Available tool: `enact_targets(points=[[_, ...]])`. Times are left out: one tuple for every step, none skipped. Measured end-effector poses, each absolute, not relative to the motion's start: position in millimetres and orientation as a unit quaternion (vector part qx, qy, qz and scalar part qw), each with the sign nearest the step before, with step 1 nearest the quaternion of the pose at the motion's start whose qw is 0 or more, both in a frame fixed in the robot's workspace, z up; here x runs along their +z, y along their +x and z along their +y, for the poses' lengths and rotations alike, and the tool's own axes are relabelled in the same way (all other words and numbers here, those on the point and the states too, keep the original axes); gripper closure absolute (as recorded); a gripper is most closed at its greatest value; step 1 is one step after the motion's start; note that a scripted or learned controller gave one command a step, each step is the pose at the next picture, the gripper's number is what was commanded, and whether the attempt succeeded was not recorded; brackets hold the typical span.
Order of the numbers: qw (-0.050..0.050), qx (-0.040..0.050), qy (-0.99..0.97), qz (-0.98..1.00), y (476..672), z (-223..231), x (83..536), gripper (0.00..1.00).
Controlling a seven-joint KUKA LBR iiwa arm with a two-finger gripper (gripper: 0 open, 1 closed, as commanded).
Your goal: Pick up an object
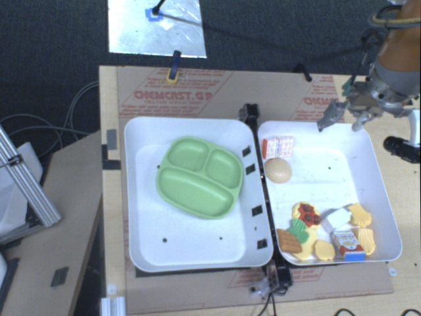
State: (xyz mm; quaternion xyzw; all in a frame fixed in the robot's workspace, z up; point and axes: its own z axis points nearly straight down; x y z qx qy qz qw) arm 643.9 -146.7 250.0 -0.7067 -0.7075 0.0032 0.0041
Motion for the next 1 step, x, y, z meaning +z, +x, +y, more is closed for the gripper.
enact_targets(points=[[-0.001,-0.0005,-0.706,-0.708,646.0,-146.4,258.2,0.00]])
